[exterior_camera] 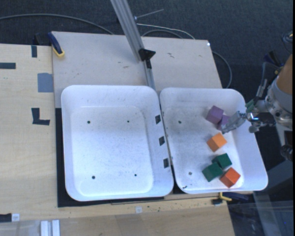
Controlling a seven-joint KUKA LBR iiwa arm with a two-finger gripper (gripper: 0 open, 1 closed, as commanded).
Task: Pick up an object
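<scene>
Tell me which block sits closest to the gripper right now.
The purple block, farthest back in the right bin; the gripper is beside it.

At three o'clock the arm (284, 90) is cut off by the frame edge; the gripper (234, 122) partly hides a small purple block (225, 120) beside it

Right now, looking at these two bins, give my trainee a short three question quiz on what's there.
1. True or false: all the blocks lie in the right bin.
2. How many green blocks are there?
3. Which block lies nearest the gripper? A) purple block B) red block C) orange block

Key
1. True.
2. Two: one green block and another.
3. A, the purple block; the orange block and red block lie farther off.
</scene>
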